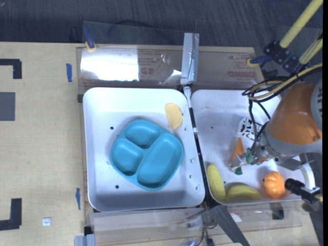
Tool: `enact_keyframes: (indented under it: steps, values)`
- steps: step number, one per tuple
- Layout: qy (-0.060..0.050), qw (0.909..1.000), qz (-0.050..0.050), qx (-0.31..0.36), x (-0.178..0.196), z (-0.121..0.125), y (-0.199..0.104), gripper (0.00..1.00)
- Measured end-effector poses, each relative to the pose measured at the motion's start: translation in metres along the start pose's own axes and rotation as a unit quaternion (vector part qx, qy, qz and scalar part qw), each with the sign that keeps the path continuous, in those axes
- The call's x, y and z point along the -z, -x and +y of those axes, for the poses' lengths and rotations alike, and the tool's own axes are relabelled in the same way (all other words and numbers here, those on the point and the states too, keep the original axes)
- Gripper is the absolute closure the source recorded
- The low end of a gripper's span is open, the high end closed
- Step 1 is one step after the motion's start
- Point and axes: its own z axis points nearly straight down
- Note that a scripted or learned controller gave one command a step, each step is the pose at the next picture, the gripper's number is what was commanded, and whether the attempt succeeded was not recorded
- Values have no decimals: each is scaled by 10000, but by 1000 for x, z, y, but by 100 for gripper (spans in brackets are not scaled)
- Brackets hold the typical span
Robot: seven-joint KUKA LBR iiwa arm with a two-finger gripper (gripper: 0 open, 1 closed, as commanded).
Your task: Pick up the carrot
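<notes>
Camera view: pincer (249,157) low in right bin (215,106), just right of carrot (238,148).

Carrot lying just above corn cob (215,182), long axis near upright, tip toward bin's far wall. Arm reaching in from right, wrist tilted down over it; cannot tell whether opened or closed.

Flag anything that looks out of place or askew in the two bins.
The blue divided plate sits skewed in the left bin, its edges at an angle to the walls. A yellow chip-like piece lies loose beside it, outside the compartments.
</notes>
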Motion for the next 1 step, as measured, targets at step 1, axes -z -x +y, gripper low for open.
enact_keyframes:
  steps: [1]
  values:
    - [-13,9990,13,438,107,107,-10,100]
